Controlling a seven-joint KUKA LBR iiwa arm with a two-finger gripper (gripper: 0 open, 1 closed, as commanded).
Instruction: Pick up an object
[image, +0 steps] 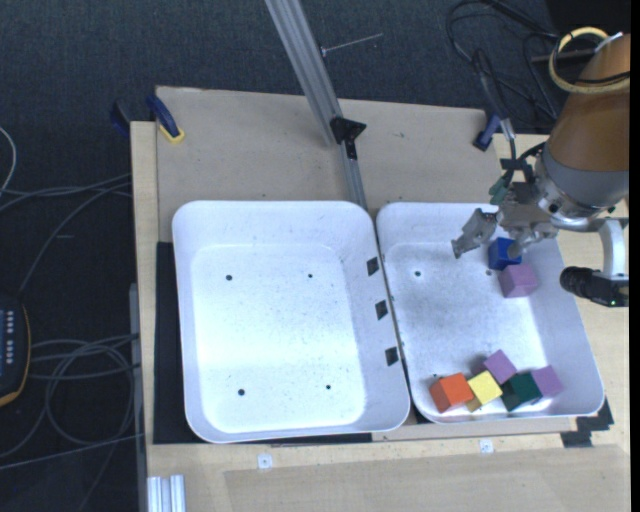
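In the camera view, the grey arm (590, 120) with its orange band is reaching in from three o'clock and hanging over the upper part of the right bin (440, 320). Its jaws (497, 232) are standing spread apart: one grey finger is sticking out toward nine o'clock, and the other is sitting close against a blue block (501, 252). The blue block is lying just at the jaws' five o'clock side, partly under the wrist, and I cannot tell whether it is being gripped or merely lying beneath. A light purple block (519, 280) is resting on the bin floor, touching the blue block at its five o'clock corner. Down at the six o'clock end of the same bin, five blocks are crowding together: an orange block (452, 391), a yellow block (484, 387), a second purple block (499, 363), a dark green block (520, 390) and a third purple block (546, 380). The left bin (200, 250) is sitting beside the right one on the wooden counter (250, 150), their rims meeting at the middle.
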